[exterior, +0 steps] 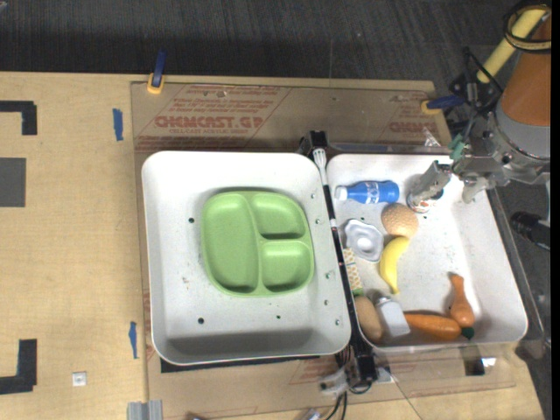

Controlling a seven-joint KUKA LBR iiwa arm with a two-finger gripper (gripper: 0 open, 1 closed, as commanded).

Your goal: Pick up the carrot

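Carrots: I see two in the right bin [516, 309], one [431, 325] lying along its near wall, a smaller one [459, 298] just beside it, both well apart from my fingers [448, 185], which hang parted and empty near the bottle [367, 192]. Nothing grasped yet; approach and pickup remain.

Pale wooden bench [70, 261], two shallow white bins side by side, left bin [171, 234], right bin [503, 261], on a clear sheet [289, 108], blue tape marks [117, 123]
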